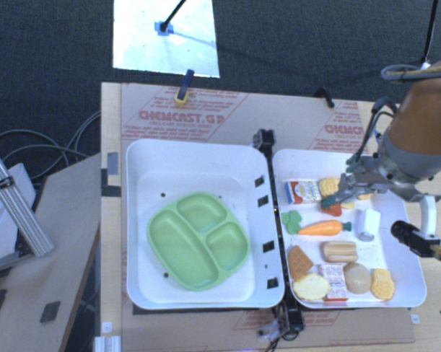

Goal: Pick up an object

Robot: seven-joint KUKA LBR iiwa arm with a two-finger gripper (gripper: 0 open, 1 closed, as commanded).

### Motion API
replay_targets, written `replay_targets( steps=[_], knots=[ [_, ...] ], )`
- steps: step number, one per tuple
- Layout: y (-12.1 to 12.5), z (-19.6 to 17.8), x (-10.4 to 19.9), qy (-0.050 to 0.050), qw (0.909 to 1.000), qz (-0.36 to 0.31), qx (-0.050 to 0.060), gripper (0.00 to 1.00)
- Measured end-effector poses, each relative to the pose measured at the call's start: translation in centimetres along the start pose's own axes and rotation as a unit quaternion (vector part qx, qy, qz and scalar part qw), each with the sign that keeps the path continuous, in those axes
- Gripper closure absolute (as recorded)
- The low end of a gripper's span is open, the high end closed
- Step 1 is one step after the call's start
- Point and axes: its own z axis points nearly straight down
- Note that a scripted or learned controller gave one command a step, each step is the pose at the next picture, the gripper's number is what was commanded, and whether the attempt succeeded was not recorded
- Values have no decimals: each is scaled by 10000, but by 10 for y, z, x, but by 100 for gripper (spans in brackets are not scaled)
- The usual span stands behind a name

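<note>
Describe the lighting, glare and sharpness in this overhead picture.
Camera view: even, soft light with faint shadows; strong glare on the shiny sheet beyond the bench; the green tray is fairly crisp, while the claw and toy foods look slightly soft.

We find the right bin (417, 283) crowded: carrot (321, 228), bread roll (340, 251), crackers and small packets lie close together, leaving narrow gaps. The left bin (145, 173) offers open floor around 1 green divided plate (197, 240). Black clips line the shared rim (270, 231).
</note>
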Motion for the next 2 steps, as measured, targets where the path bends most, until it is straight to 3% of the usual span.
replay_targets(
  steps=[1,2],
  knots=[
    [-19,0,46,2,10000,-1,10,100],
    [-25,21,57,-4,10000,16,11,100]
  ],
)
